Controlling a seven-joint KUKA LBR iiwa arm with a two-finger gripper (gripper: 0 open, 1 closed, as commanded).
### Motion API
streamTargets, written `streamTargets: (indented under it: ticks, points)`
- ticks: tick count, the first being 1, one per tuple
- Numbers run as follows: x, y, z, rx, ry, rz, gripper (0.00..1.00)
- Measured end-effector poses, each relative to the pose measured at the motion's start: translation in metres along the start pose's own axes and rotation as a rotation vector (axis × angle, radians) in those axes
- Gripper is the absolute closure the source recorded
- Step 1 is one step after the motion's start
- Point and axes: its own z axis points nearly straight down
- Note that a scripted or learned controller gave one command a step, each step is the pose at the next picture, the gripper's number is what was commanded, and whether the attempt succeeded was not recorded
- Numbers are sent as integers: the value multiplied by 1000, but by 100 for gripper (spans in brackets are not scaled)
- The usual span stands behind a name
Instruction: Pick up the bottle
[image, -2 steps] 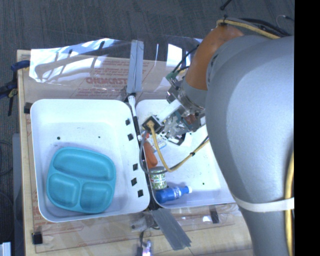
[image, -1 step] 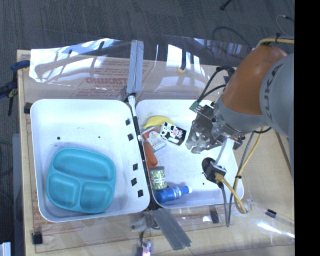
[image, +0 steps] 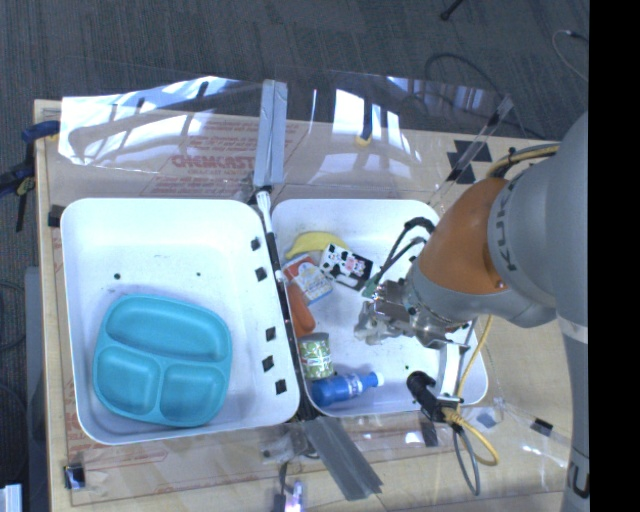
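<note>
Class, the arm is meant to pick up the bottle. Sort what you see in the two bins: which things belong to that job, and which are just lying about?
Belongs to the job:
blue bottle, lying in the right bin
gripper, above that bin

Just lying about:
teal divided tray in the left bin
banana
green can
orange carrot-like item

Clear sheet (image: 215, 160) behind the bins: red print, seemingly "CHEMCAST", mirrored and faint.
Small can (image: 315, 354): green label, words too small to read.
Black-and-white card (image: 345, 265): pattern, no legible words.
</note>
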Motion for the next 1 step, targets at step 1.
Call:
streamTargets:
  ticks: [1]
  points:
    - [12,-18,-99,-8,-3,-401,100]
